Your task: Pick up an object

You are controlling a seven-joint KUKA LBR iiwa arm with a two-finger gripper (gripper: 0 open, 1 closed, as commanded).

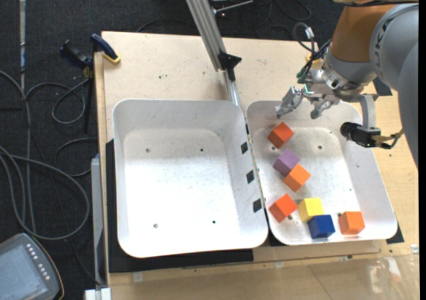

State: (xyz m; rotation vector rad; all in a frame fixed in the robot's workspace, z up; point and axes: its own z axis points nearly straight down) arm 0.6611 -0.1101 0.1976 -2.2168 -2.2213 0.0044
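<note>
My gripper (304,105) hangs open above the far end of the right bin (373,179), its two fingers spread with nothing between them. Just below and left of it an orange cube (281,135) lies on the bin floor. Further down the bin sit a purple cube (287,161) touching another orange cube (297,176). Near the front edge lie an orange cube (283,206), a yellow cube (309,209), a blue cube (321,226) and one more orange cube (351,222).
The left bin (180,172) adjoins the right one. A slanted metal pole (203,12) runs down to the gap between the bins. A blue and yellow clamp (105,49) grips the bench's far left corner. Cables lie on the floor at left.
</note>
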